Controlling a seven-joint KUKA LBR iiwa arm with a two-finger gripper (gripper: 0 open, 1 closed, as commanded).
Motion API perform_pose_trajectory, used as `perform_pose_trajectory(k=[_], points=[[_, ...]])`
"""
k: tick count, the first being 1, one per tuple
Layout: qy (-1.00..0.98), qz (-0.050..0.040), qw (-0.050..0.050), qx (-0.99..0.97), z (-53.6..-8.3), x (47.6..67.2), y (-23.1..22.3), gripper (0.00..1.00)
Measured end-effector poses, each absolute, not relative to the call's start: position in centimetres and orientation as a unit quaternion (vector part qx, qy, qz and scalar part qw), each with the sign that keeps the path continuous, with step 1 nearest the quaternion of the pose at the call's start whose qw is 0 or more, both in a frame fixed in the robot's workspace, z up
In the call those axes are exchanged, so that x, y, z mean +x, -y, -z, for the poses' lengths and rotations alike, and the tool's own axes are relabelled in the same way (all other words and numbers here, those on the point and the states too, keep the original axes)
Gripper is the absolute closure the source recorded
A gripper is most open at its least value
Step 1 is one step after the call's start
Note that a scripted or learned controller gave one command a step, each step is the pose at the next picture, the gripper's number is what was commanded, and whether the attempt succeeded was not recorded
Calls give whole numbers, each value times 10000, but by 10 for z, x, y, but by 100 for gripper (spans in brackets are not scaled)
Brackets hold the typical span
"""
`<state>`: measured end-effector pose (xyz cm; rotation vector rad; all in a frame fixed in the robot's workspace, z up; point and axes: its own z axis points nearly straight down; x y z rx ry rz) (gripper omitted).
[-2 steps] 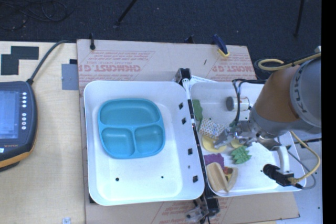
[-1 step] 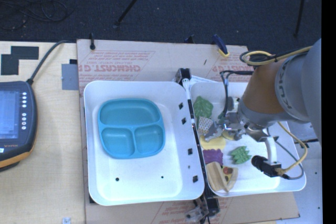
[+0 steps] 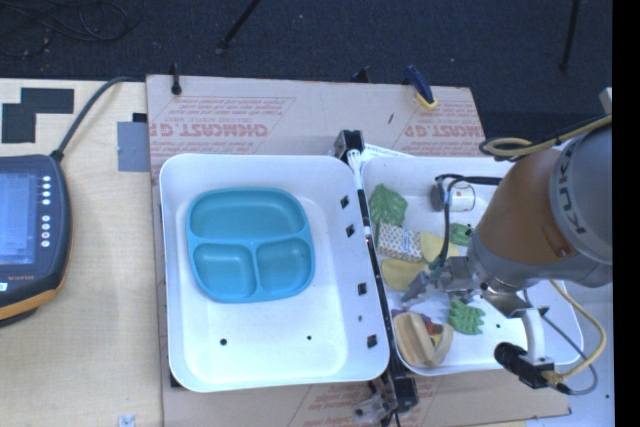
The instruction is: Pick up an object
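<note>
1. At the far left edge of the bench sits a handheld control pendant [image 3: 25, 220] with a lit screen, its dark cable running away toward the far side.
2. A sheet of cardboard [image 3: 300, 120] with red printing lies under both bins.
3. The left bin [image 3: 200, 345] holds a blue divided plate [image 3: 250, 243] with three compartments, lying flat toward the bin's far-left part; the rest of the bin floor is bare white.
4. A row of black clips [image 3: 358, 233] runs along the seam where the two bins meet.
5. The right bin [image 3: 400, 170] holds a cluster of small objects along its left side: a green leafy piece [image 3: 388, 206] farthest away, a patterned packet [image 3: 399, 241] just nearer, a yellow piece [image 3: 401, 272] beside that, and a tan bread-like item [image 3: 421, 337] in the near-left corner.
6. A second small green piece [image 3: 466, 317] lies just right of the bread-like item, near the arm's wrist.
7. The gripper [image 3: 432, 280] hangs low over the middle of the right bin — its dark fingers point left toward the yellow piece. Whether they are spread or closed cannot be told, and nothing is visibly held between them.
8. The arm [image 3: 535, 215] — orange band, grey casing — enters from the right and covers much of the bin's right half.
</note>
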<state>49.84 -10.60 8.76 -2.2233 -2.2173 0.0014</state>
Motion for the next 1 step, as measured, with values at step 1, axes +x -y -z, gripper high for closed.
perform_pose_trajectory(k=[1], points=[[7066, -8, -14, -7076, -87, 550, 177, 0]])
